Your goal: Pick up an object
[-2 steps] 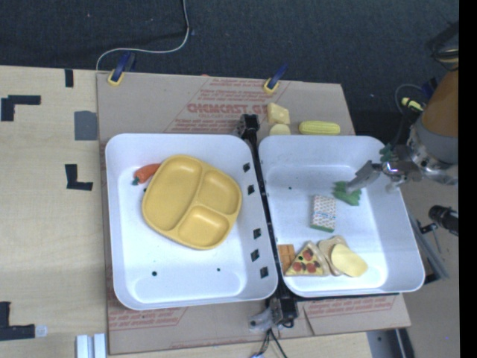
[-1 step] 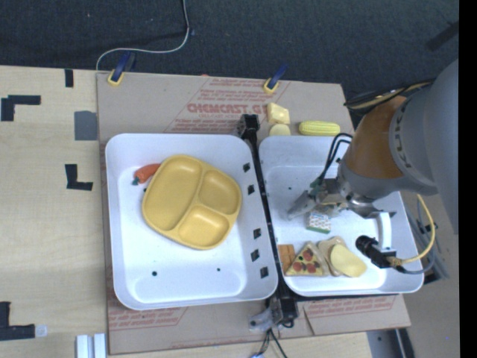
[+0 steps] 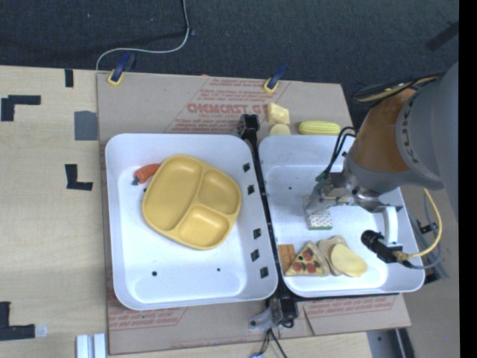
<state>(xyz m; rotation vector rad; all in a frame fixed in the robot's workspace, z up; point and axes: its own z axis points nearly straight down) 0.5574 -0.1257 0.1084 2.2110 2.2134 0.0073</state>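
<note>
Left bin (image 3: 127, 274) with yellow divided plate (image 3: 191, 201) and carrot (image 3: 146, 172), right bin (image 3: 291, 162) with pizza slice (image 3: 306, 262), gripper (image 3: 320, 209), fingers' spacing cannot be told, red cardboard lettering unreadable.

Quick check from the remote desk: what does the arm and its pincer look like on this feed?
The arm is bulky and grey, with an orange band above the wrist. The pincer is a small metallic grey piece at its tip. A black fitting sticks out beside the wrist, and a thin yellowish cable loops from it.

Dark carpet floor (image 3: 298, 21) – wooden bench (image 3: 45, 222) (black tape marks).
</note>
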